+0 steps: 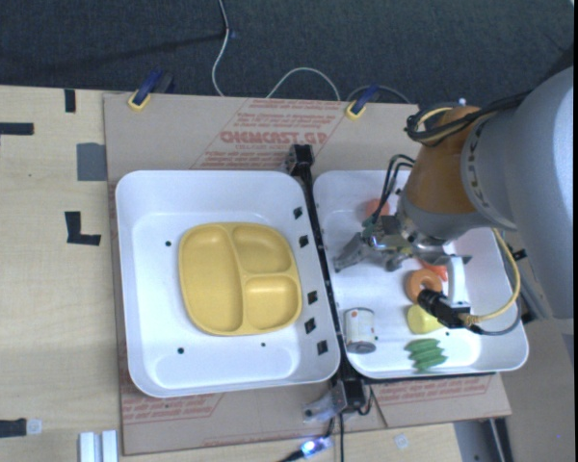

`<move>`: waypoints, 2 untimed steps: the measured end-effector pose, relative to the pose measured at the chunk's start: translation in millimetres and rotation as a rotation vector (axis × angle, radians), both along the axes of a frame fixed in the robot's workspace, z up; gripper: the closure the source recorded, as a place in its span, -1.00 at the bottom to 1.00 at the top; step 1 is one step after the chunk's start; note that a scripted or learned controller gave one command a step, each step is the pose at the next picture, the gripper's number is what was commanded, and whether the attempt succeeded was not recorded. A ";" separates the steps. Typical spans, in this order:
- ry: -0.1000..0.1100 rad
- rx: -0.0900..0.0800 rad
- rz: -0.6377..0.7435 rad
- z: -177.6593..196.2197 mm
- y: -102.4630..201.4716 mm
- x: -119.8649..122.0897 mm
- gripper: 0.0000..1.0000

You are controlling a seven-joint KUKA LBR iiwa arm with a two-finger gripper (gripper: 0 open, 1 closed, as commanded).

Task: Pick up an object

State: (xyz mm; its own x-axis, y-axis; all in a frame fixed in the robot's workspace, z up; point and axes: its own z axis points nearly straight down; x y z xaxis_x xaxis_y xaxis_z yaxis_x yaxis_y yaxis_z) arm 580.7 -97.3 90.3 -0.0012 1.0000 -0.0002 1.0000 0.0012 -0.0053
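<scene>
Gripper [352,254] low inside the right shallow white bin [491,359], near that bin's left wall, metal fingers [347,255] pointing left. Whether the fingers stand apart or together: cannot tell at this resolution; nothing visible between them.

Objects in the same bin, all toward its near half:
- small white and silver cylinder [359,328], just below the gripper, apart from it, close to the left wall.
- round orange ring-shaped toy [426,282], to the gripper's right, partly behind the wrist hardware.
- small yellow block [423,320], just below the ring.
- green ridged toy [427,354], nearest the bin's front rim.

Left white bin [140,210] holds a yellow three-compartment plastic plate [239,277], roughly centred.

Both bins rest on a brown cardboard sheet [260,133] on the counter [39,287].
</scene>
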 end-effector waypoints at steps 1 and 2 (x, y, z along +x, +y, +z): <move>-0.001 0.000 0.002 12.1 0.8 0.4 1.00; -0.008 0.000 0.000 74.9 1.4 2.1 1.00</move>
State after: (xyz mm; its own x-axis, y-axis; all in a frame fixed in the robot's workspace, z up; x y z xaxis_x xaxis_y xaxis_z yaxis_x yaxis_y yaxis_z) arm 582.8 -95.8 165.2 -0.0013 1.0000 -0.0003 1.0000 0.0013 0.0027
